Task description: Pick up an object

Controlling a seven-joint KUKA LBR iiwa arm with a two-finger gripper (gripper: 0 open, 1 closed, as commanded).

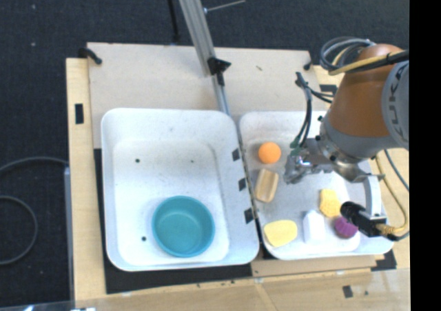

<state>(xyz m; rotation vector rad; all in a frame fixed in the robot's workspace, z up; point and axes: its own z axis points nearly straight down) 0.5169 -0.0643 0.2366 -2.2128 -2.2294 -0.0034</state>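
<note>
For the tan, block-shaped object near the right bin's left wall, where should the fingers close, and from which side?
Judging by shape, grip the tan block-shaped object across its narrower width, at its middle, coming straight down. It lies flat, long axis running up and down the view. The right bin's left wall is close, so finger room there looks tight. The gripper is beside it.

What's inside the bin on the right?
In the right bin: an orange ball, tan block, two yellow pieces, a white thing, a purple thing. The arm covers part of it.

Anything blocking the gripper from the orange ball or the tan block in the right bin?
Nothing visible does. The gripper hangs just right of the orange ball and the tan block, with bare bin floor between. The other items lie nearer the front.
</note>
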